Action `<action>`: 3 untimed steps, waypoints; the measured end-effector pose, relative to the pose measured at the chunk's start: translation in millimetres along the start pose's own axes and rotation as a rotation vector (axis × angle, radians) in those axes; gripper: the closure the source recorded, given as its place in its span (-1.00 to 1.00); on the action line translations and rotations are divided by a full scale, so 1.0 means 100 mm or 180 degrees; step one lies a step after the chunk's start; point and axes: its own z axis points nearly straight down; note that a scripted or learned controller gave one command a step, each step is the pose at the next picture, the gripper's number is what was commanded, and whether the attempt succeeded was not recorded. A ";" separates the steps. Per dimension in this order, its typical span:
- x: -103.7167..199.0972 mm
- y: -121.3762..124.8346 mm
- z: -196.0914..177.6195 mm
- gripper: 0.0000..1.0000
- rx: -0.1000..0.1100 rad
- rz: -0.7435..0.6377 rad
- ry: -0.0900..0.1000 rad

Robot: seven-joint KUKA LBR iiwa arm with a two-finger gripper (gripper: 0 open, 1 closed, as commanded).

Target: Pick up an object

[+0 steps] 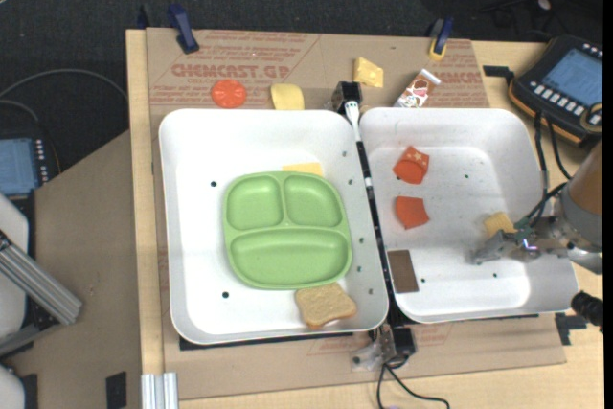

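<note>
Gripper [484, 251]: lower right of frame, low inside right bin [450, 134]; fingers' state: cannot tell.
Nearest object: tan block [498, 224], just beside gripper, ungrasped.
Risk: a close may nudge the block away.
Farther: two red blocks [411, 189], mid-bin.

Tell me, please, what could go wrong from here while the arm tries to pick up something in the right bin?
1. The gripper is low beside the small yellow piece, near the right bin's wall; it may push the piece against the wall instead of picking it up.
2. The two red pieces lie farther left, so a grasp here would probably miss them.
</note>
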 end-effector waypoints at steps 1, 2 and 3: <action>0.75 0.82 0.02 -1.00 -0.0043 -0.0039 -0.0024; 0.67 1.32 0.01 -1.00 -0.0043 -0.0014 -0.0038; 1.34 0.41 0.04 -1.00 0.0009 -0.0014 -0.0011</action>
